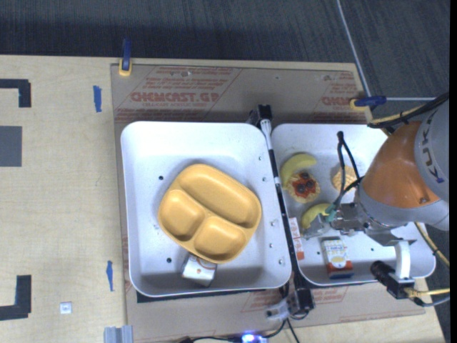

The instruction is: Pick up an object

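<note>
A grey robot arm (410,174) with an orange band reaches from the right over the right-hand white bin (421,266), its gripper (334,219) low beside a yellow banana (315,214) near the bin's left wall; whether the pincer is wide, narrow or holding anything cannot be told from above. A second banana (297,166), a red-topped piece of toy food (303,186) and a small carton (335,254) lie around it. In the left bin (143,148), a yellow divided tray (208,211) rests upside down, partly over a small white box (198,269).
</note>
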`<action>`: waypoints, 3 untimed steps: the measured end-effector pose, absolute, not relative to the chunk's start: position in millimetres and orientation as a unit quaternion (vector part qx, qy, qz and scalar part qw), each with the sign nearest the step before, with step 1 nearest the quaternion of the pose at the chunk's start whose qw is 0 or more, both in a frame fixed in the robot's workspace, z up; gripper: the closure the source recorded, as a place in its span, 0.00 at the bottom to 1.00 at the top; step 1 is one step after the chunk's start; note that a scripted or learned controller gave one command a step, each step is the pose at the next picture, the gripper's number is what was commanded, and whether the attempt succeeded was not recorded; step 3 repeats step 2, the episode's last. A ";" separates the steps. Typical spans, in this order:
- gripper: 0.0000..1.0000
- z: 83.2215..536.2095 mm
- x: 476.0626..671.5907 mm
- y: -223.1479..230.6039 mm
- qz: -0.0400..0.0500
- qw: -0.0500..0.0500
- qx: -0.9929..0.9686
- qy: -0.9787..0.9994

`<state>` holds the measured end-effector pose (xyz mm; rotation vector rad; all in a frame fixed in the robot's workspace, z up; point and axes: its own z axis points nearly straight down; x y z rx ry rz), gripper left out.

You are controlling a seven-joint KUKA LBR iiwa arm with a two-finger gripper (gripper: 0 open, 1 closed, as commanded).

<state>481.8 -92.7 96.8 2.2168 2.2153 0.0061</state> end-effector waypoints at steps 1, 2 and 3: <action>0.00 85.8 479.9 -101.8 0.001 -0.001 0.707 0.707; 1.00 96.7 481.9 -102.8 0.002 0.003 0.707 0.707; 1.00 96.7 481.9 -102.8 0.002 0.003 0.707 0.707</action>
